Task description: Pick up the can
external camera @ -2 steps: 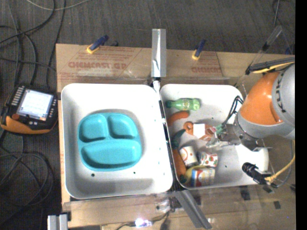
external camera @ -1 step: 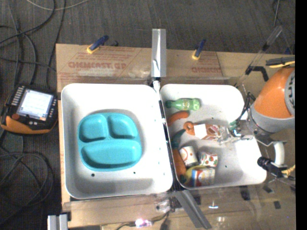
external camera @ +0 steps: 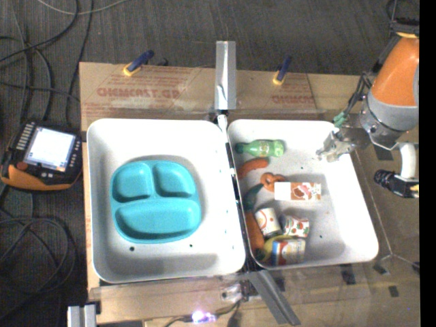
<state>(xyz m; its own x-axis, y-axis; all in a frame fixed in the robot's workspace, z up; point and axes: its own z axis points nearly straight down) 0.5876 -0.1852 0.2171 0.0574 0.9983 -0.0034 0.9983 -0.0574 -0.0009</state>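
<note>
I see the can (external camera: pixel 268 221) lying in the right bin (external camera: pixel 354 182), lower left among clutter, beside the white carton (external camera: pixel 298 191). The gripper (external camera: pixel 332 148) hovers over the bin's upper right, well apart; jaws look slightly parted, holding nothing.

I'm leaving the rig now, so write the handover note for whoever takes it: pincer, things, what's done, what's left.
Pincer: above the right bin's upper right part, nothing seen in it; whether it is open can't be told.
Cans: several clustered at the right bin's lower left, beside the small carton. Green bottle near the top.
Left bin: blue divided tray.
Done: nothing lifted.
Left: move down-left to the cans, grip one, lift.
</note>
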